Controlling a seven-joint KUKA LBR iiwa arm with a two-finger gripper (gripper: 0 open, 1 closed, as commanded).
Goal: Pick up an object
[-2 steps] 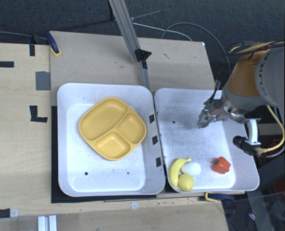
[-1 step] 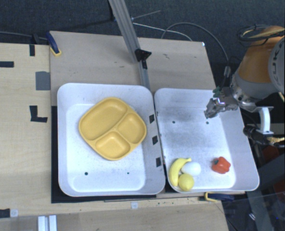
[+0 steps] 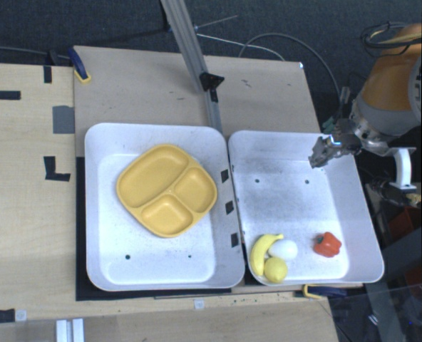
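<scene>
In the right bin (image 3: 296, 191) a yellow banana (image 3: 263, 246), a white egg (image 3: 285, 249) and a yellow lemon (image 3: 275, 268) lie bunched in the near left corner. A red pepper (image 3: 327, 244) sits apart from them near the front right. My gripper (image 3: 322, 152) hangs over the bin's far right edge, well away from all these objects, with nothing seen in it.
The left bin (image 3: 104, 255) bears a yellow divided plate (image 3: 166, 189). A grey metal pole (image 3: 189, 45) slants in from the top toward the gap between the bins. A thin cable (image 3: 282, 41) loops over the bench behind the right bin.
</scene>
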